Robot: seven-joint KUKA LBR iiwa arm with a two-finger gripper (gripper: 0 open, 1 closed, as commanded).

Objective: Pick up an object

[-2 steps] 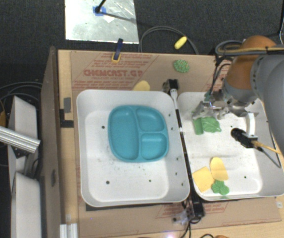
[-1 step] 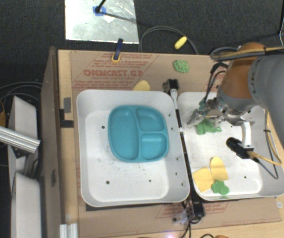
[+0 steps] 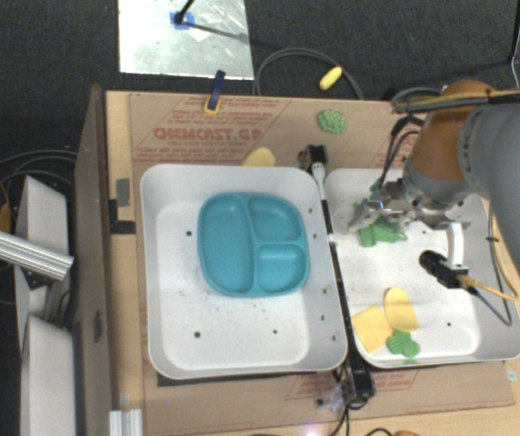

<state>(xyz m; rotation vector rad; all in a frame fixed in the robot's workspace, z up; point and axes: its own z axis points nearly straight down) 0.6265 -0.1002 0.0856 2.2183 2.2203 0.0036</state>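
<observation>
My gripper (image 3: 383, 209) hangs low over the upper left part of the right bin (image 3: 487, 334). A green leafy toy (image 3: 383, 235) lies in that bin directly under and just in front of the gripper, touching or nearly touching it. I cannot see anything lifted off the bin floor. Nearer the bin's front lie a yellow oval piece (image 3: 402, 309), a yellow flat wedge (image 3: 371, 326) and a small green piece (image 3: 405, 344).
The left bin (image 3: 169, 334) holds a blue divided plate (image 3: 252, 244). Behind the bins, on the cardboard, rest a green round object (image 3: 332, 121), a yellow piece (image 3: 260, 159) and a yellow capsule (image 3: 331, 78). The grey arm (image 3: 505, 153) covers the right bin's far right corner.
</observation>
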